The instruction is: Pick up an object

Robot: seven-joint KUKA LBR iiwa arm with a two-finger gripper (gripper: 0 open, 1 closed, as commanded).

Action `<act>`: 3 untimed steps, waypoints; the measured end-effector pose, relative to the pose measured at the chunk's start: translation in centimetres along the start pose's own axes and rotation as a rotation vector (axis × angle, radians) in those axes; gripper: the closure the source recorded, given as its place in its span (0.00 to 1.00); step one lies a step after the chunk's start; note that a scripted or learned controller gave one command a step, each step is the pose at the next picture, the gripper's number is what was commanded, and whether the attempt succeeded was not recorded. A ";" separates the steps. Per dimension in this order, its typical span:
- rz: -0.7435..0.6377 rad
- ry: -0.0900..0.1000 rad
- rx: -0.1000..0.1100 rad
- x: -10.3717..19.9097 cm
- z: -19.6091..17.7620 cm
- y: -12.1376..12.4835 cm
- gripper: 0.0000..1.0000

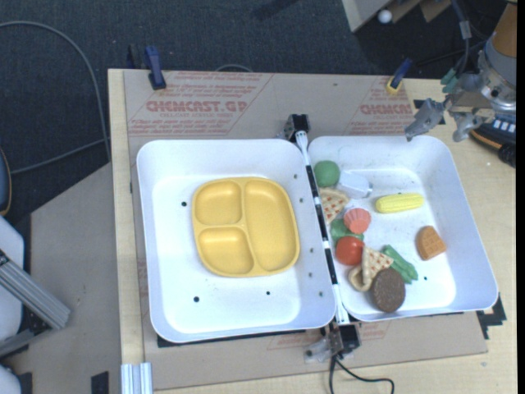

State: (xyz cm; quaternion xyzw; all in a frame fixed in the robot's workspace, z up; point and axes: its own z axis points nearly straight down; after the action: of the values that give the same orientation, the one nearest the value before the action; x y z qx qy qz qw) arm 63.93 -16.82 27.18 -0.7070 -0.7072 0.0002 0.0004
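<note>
Camera view: the pincer (443,120) sits at the upper right, above the far rim of the right bin (467,220), its two grey fingers spread apart with nothing between them. It is clear of every object in the bin.

The right bin holds the toy food. A green ball (326,172) lies near the far left corner, with a pizza slice (331,204) just beside it. A corn cob (399,203) lies mid-bin, well apart from the pincer. A pink shell-shaped piece (358,219) rests above a red tomato (349,249). An orange bread-like piece (430,243) lies toward the right wall. Near the front rim are a brown round cookie (388,290), a second pizza slice (376,263) and a green leafy piece (402,263).

The left bin (164,220) carries a yellow three-compartment plate (244,225), centred. Both bins rest on the table (246,97).
</note>
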 end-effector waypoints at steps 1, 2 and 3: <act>-0.001 0.000 0.000 7.3 11.6 -1.8 0.00; 0.000 0.001 -0.001 7.3 17.5 -4.8 0.00; 0.001 0.000 -0.002 6.4 18.6 -8.6 0.00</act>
State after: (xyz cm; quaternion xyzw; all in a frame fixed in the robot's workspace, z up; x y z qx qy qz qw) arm 55.32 -10.47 8.54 -0.7073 -0.7069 -0.0005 -0.0004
